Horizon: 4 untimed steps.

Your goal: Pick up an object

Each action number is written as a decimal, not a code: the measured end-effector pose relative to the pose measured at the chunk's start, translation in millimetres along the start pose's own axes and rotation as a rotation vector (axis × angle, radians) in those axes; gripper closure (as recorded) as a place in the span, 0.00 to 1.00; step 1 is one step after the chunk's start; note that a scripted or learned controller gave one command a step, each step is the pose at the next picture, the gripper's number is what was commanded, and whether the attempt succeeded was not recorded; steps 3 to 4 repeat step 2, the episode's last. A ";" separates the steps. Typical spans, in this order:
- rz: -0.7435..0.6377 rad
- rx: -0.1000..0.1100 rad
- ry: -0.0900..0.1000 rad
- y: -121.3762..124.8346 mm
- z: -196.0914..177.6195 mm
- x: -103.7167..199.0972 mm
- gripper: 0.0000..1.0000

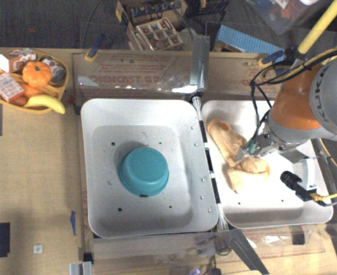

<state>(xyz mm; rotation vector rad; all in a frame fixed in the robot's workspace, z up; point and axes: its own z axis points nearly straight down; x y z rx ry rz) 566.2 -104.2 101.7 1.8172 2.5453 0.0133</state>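
The arm (314, 105) is reaching into the right bin (271, 208), its gripper (251, 149) sitting down on the tan, floppy-looking cloth (228, 142) lying at the bin's left. Whether it is pinching, I cannot tell. A raised fold seems best.

The arm (314, 105) is cut off by the frame's right edge and hides the right bin's (271, 211) upper right corner. The gripper (253, 149) fingertips are too small and blurred to tell apart against the tan object (228, 139).
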 end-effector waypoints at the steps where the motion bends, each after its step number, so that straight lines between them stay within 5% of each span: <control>1: 0.000 0.000 0.000 0.1 -0.1 0.1 0.00; 4: -0.002 0.006 0.002 -9.3 11.9 5.5 0.00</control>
